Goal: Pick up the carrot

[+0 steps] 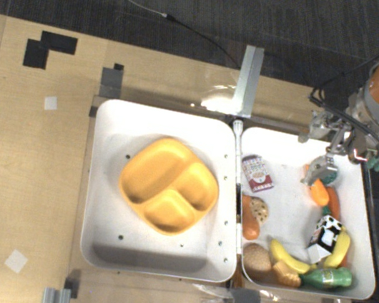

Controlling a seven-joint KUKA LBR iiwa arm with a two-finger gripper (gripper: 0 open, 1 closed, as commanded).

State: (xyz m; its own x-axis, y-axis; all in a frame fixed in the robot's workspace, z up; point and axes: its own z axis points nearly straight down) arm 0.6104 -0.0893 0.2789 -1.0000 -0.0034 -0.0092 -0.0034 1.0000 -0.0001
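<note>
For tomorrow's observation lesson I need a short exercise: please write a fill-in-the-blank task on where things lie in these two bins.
1. The yellow divided plate lies in the ____ bin.
2. The carrot lies in the right bin, just below the ____.
3. The banana lies near that bin's ____ edge.
4. The plate has ____ compartments.

Missing words: left; end effector; bottom; three.
</note>
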